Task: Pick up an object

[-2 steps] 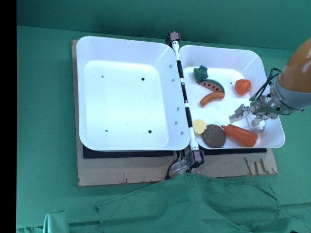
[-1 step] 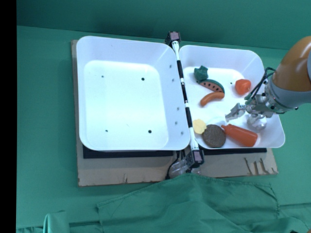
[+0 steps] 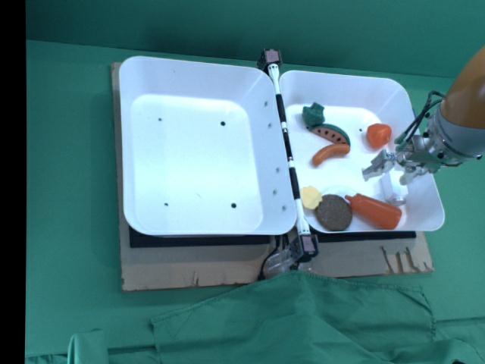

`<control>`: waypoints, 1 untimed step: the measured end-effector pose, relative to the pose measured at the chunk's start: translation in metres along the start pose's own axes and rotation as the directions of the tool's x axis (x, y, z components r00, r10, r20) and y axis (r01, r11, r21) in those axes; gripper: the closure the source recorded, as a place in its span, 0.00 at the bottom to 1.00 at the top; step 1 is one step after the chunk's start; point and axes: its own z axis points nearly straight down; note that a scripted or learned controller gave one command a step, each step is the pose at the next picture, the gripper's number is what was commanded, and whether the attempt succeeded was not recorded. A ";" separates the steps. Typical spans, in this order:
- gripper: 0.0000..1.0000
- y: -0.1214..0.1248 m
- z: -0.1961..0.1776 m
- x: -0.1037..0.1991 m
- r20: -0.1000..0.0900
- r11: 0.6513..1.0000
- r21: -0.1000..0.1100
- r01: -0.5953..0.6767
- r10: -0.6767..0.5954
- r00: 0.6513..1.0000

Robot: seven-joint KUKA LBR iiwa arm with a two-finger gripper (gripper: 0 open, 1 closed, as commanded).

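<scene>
Silver jaws seemingly open and empty, above bare floor near right bin's right wall.

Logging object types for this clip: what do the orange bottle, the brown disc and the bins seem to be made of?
Orange bottle: likely moulded plastic, smooth, faint sheen. Brown disc: matte, speckled, perhaps plastic or rubber toy food. Bins: glossy white plastic, judging by glare.

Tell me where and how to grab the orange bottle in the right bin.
Grip the orange bottle across its wide body, coming from above. It lies flat, slanting from its narrow neck beside the brown patty; closing across its width looks likeliest to hold.
</scene>
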 end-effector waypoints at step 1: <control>0.00 -0.002 -0.046 0.001 0.000 1.000 -0.001 -0.013 0.013 1.000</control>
